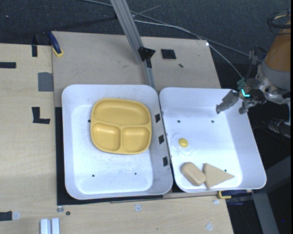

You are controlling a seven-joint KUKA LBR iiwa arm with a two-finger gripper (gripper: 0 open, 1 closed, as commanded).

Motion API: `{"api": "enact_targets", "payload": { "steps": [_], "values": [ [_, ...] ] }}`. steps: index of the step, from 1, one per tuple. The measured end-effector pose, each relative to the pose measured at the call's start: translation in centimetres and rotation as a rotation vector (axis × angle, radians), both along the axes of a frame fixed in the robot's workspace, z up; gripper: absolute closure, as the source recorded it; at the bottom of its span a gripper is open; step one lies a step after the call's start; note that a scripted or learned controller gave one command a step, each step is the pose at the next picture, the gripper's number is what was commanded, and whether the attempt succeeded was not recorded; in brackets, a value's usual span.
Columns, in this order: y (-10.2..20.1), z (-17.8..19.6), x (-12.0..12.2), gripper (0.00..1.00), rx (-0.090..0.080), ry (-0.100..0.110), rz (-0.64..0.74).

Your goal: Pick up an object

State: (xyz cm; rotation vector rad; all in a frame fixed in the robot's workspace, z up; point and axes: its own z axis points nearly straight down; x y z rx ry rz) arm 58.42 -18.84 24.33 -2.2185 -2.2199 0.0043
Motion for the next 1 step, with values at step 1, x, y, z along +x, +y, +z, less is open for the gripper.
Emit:
{"api": "enact_targets", "payload": {
  "steps": [1],
  "values": [
    [0.0, 0.12, 0.07, 0.0, -0.001, -0.003, 0.0]
  ]
}}
